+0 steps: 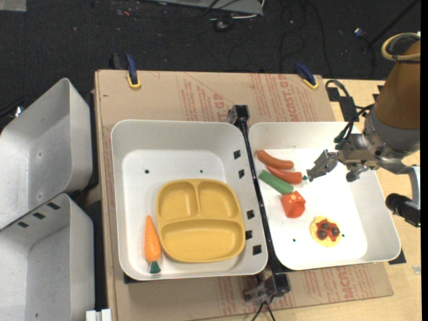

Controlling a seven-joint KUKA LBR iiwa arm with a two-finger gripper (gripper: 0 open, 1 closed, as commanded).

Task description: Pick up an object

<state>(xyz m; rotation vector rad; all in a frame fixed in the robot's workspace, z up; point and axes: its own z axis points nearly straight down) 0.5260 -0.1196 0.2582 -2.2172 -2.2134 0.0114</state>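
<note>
The claw [332, 166] hangs over the right white bin [374, 246], upper half, two dark fingers spread apart w/ nothing between them; just left of it lie 2 orange-red plastic sausages [275, 160], side by side, the lower one touching 1 green plastic pepper pod [276, 182]; below that, 1 red plastic chunk [293, 204]; nearer the front, 1 small yellow disc w/ dark berries on top [326, 231]; all 5 pieces rest on the bin floor. Left white bin [127, 179]: 1 yellow three-compartment plastic plate [200, 219] and 1 orange plastic carrot [152, 241] just beside its left edge. Both bins sit on the cardboard-covered counter [180, 95].
</note>
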